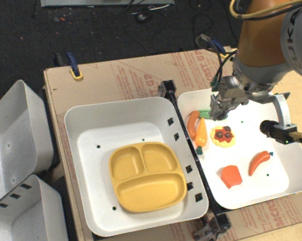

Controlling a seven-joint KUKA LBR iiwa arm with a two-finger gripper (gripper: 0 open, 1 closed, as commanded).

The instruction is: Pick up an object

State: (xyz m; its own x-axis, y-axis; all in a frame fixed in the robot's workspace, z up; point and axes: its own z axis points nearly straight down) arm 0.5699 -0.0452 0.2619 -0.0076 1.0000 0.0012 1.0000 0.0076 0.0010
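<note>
Brown cardboard bench [133,75], dark floor [15,42]

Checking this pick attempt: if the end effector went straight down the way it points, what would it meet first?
Probably the orange carrot at the right bin's left wall, just beside the end effector; depth is unclear, so it may meet bare bin floor instead.

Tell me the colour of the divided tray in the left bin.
Yellow: the tray, plain and unpatterned, seen in the camera view.

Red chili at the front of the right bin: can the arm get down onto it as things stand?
Probably yes. The red chili lies alone on bare bin floor, apart from the orange wedge beside it. The gripper hovers farther back, near the carrot, with nothing standing between them.
</note>
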